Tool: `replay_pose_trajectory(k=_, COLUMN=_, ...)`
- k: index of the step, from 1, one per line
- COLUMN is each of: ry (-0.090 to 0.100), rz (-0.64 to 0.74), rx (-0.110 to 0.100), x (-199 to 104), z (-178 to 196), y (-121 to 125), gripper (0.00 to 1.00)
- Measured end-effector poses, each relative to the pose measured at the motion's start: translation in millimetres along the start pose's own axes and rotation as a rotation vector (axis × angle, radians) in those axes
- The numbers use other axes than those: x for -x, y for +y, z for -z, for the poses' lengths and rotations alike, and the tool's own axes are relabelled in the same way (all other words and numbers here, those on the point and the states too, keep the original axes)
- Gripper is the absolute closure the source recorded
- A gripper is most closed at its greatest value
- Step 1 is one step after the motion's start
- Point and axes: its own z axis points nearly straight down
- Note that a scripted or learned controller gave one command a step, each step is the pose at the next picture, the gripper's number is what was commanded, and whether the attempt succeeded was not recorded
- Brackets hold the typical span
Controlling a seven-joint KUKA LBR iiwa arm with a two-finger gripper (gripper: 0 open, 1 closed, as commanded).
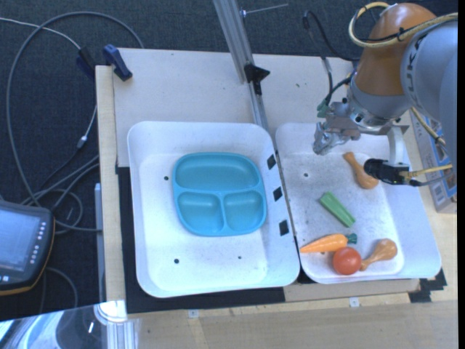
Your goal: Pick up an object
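Camera view: hand [324, 142] above right bin [418, 217]

Partial dark lettering, "KU", readable on the grey arm [436, 57] near the right edge. Rest of that marking cut off. No other legible text, labels or numbers anywhere.

Bright, even light from above.
The white bins [145, 195] look a bit washed out, and shadows are soft and small. The picture is a little fuzzy. The dark floor [43, 64] stays dim.
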Motion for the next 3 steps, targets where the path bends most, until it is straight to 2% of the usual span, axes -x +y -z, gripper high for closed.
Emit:
replay_pose_trajectory(k=2, ry=-0.002, rz=0.001, rx=0.006, x=2, z=100, y=5, gripper=1.0)
replay_pose_trajectory(k=3, ry=-0.002, rz=0.001, rx=0.003, x=1, z=118, y=6, gripper=1.0)
